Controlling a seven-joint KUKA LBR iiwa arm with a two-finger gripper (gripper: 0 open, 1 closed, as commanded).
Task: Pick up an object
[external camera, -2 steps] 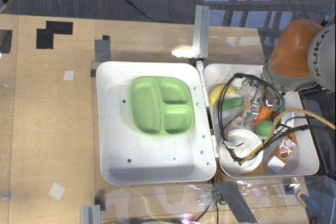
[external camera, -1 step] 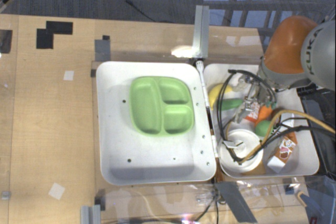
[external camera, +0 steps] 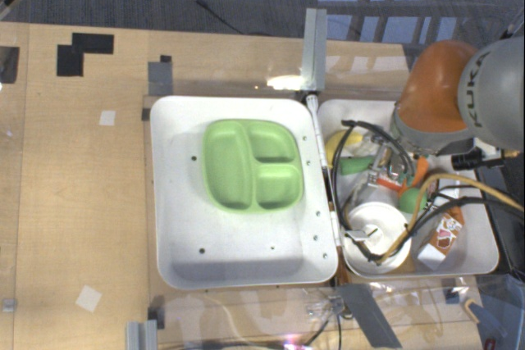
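Pincer (external camera: 385,176): low in the right bin (external camera: 484,258), frame right; grip state cannot be told.
Green tray (external camera: 250,164): centre of left bin (external camera: 176,193).

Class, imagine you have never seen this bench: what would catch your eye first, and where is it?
First the bright green divided plate, lying alone in the left bin. Next the arm's orange band at the right, above the right bin, where the gripper hangs among cables over a white cup and other small things.
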